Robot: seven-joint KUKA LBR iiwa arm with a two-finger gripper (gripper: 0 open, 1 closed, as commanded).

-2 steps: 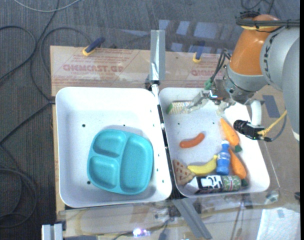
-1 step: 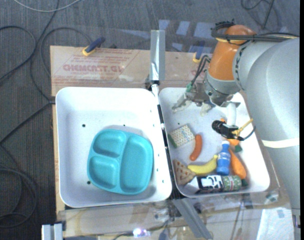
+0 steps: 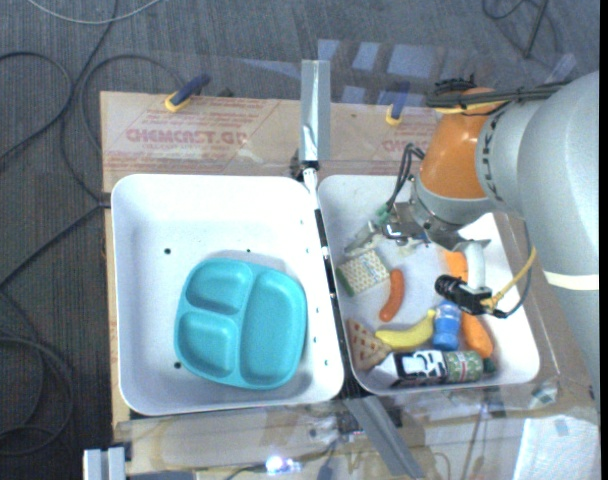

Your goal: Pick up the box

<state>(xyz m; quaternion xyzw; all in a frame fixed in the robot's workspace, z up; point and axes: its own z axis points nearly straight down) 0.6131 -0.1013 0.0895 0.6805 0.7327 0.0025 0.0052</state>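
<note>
While the arm (image 3: 544, 158) reaches into the right bin (image 3: 519, 368), the claw (image 3: 372, 236) hangs just above the patterned box (image 3: 363, 271), which lies near that bin's left wall beside a hot dog (image 3: 391, 295); whether the claw is wide or narrow cannot be told. A banana (image 3: 406, 334) lies below the box.

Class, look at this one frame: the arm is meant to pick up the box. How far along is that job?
Done: the arm has reached into the right bin, and its gripper hangs low near the bin's back left. In hand: nothing shows between the gripper's parts; the box, a small patterned carton, lies just below it beside the orange sausage. Left: close on the box and lift it. The teal plate sits in the left bin.
</note>
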